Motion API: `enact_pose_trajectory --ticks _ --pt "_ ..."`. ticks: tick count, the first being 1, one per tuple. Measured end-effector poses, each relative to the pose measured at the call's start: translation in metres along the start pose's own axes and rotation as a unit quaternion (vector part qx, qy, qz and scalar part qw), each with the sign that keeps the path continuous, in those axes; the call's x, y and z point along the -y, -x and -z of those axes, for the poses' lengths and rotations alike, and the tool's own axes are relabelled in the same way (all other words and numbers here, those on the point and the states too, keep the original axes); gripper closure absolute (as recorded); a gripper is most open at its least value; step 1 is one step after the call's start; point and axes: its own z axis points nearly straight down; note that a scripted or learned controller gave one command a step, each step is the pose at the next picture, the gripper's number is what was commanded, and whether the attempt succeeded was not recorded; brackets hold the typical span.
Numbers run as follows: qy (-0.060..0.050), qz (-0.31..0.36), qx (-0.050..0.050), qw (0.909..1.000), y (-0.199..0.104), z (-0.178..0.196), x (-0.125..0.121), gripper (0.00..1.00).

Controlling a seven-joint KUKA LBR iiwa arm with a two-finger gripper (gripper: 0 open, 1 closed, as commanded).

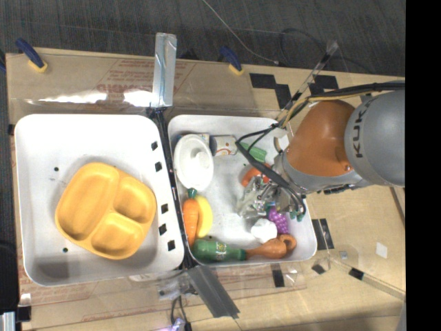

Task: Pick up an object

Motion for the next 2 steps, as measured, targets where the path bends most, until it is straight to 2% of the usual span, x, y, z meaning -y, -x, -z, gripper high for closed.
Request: enact_pose_trajectory --ticks 1,2 --pt "-0.001 -0.128 0.0 0.9918 0.053 -0.008 -0.077 1.0" --pt "-0.001 -0.259 0.005 0.9659 0.118 0.153 -0.022 1.0"
